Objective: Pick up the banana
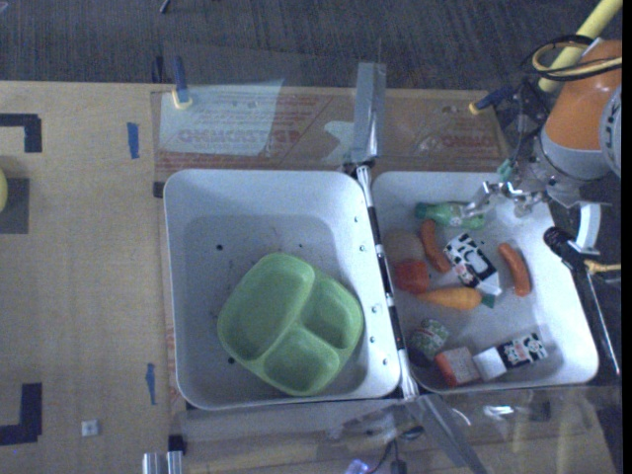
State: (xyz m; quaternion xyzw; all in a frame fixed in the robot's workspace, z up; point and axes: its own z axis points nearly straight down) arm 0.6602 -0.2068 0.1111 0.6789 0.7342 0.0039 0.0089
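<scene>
Hand (499, 191) is seen at the right bin's (573, 358) back edge; finger state can't be told. No banana can be made out among the toys just in front of it. Risk: a carrot (456, 298) or sausage (515, 268) gets grabbed instead.

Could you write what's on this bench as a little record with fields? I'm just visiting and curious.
Left bin: holds a green divided plate, three compartments, lying flat.
Right bin: a jumble of small toy foods, among them an orange carrot, a green bottle-like item, two black-and-white patterned cartons and a reddish sausage shape.
Banana: I cannot pick one out in either bin.
Arm: grey and orange, over the right bin's far right corner.
Gripper: near the green bottle-like item; grip state unclear.
</scene>
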